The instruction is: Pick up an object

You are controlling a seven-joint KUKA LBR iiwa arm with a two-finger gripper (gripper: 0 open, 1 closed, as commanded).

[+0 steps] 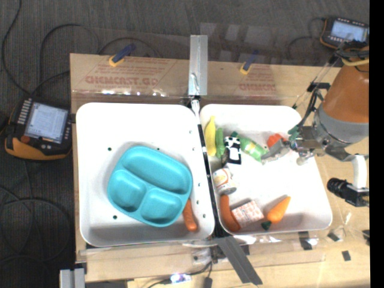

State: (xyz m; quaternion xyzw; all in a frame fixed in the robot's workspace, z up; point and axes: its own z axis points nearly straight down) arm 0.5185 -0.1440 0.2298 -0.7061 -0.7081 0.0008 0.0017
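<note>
Two white bins side by side on a bench. The arm (pixel 345 110) comes in from the right, its orange band above the grey wrist, reaching over the right bin (pixel 312 191).

Gripper (pixel 277 152) sits low over the upper middle of the right bin, pointing left. Its fingers look drawn together or nearly so, but the tips are small and blurred, so I cannot tell their spread for certain. Nothing can be made out between them. The tip lies just beside a green bottle (pixel 252 149) and close under a small red-orange piece (pixel 273 140); whether it touches either cannot be told.

Right bin contents: a yellow banana (pixel 210 135) upright along the left wall, with a green piece (pixel 219 141) just beside it; a black-and-white box (pixel 233 149) touching the green bottle's left end; a small jar (pixel 222 179) with a white lid below that; a long orange-red carrot (pixel 228 212) along the lower left; a pink-and-white packet (pixel 247 212) next to it; an orange carrot (pixel 277 209) with a green end near the lower edge, tilted.

Left bin (pixel 96 125) holds a turquoise divided tray (pixel 150 183), set at a slant, and a small orange carrot (pixel 189 216) by its lower right corner, near the bin wall.

A handheld screen unit (pixel 39 128) lies on the floor to the left.
</note>
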